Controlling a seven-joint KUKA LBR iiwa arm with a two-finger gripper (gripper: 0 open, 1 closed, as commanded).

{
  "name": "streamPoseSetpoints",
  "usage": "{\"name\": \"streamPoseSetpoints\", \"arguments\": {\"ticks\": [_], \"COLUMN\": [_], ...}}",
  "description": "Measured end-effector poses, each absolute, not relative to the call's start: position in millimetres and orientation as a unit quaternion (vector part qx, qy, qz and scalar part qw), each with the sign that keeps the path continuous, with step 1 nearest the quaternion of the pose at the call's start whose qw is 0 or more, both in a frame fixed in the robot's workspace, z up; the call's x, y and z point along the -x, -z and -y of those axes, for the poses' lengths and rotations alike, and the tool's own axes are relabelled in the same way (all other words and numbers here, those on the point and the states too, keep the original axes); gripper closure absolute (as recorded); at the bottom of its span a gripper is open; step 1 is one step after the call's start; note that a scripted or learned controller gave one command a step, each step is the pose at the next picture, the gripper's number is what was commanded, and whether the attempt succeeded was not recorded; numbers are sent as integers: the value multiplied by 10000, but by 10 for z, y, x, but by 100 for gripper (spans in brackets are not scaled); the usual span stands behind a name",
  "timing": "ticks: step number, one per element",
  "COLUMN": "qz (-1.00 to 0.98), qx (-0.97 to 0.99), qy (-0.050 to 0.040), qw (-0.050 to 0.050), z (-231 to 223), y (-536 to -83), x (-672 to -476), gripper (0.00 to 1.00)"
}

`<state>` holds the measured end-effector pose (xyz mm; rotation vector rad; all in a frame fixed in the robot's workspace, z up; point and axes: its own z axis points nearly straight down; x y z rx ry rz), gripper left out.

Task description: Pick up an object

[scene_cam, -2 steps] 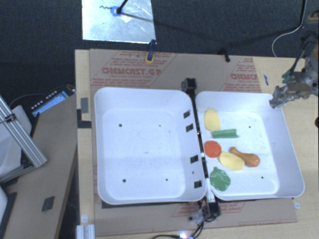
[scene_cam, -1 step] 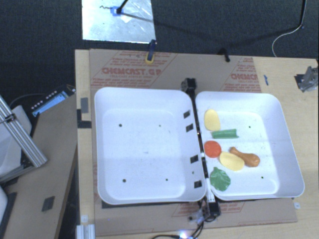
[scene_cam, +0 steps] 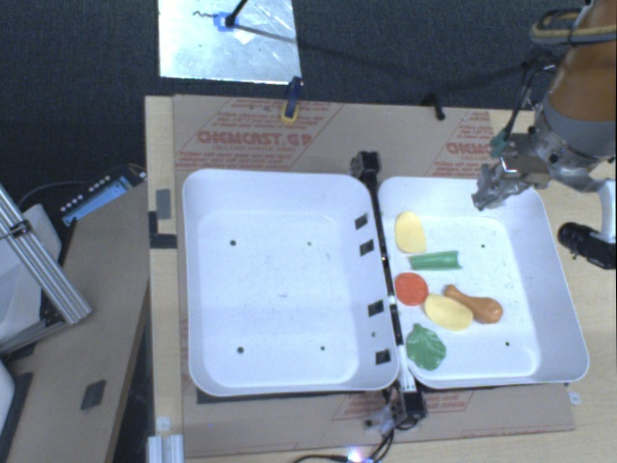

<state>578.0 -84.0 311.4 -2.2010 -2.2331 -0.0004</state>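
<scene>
The right bin (scene_cam: 525, 287) holds several toy foods near its left side: a pale yellow piece (scene_cam: 411, 231), a green bean-like stick (scene_cam: 435, 258), a red-orange round piece (scene_cam: 412, 288), a yellow lump (scene_cam: 448, 312) touching a brown drumstick (scene_cam: 475, 306), and a green leafy piece (scene_cam: 426, 346). My gripper (scene_cam: 490, 192) hangs over the bin's far rim, up and to the right of the pale yellow piece, with nothing seen between its fingers. I cannot make out how the fingers stand.
The left bin (scene_cam: 280, 278) sits beside the right one, joined by a black hinge strip (scene_cam: 386, 268). A silver sheet (scene_cam: 228, 25) lies at the back. A metal rail (scene_cam: 39, 268) and a blue device (scene_cam: 96, 193) stand at the left.
</scene>
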Motion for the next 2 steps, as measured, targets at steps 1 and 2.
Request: {"name": "streamPoseSetpoints", "arguments": {"ticks": [1, 2], "qz": [7091, 7102], "qx": [7051, 7040], "qy": [32, -17], "qw": [-42, 35], "z": [846, 302], "y": [-3967, -3006], "x": [-5800, -5538], "gripper": [100, 100]}}
